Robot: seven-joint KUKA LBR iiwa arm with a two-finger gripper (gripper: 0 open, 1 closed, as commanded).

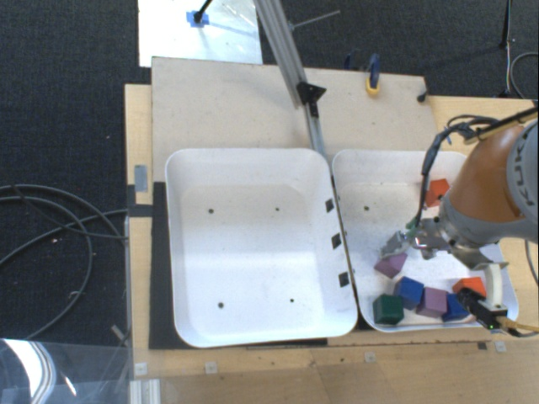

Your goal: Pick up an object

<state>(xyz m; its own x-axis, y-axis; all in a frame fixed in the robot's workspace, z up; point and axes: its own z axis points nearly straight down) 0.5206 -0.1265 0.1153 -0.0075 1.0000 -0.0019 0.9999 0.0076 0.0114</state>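
Observation:
My gripper (404, 243) hangs low in the right bin (370, 183), just above and to the right of a light purple block (390, 266). In the bin's front corner lie a blue block (410, 291), a dark green block (388, 309), a second purple block (435, 301), another blue block (456, 309) and an orange block (471, 286). An orange-red block (436, 192) sits further back beside the arm. The arm's orange band (497, 179) covers the bin's right side.
The left bin (253, 242) stands beside the right one, their rims touching along the middle. A slanted metal pole (286, 49) crosses the back of the bench. Cables lie on the floor at left.

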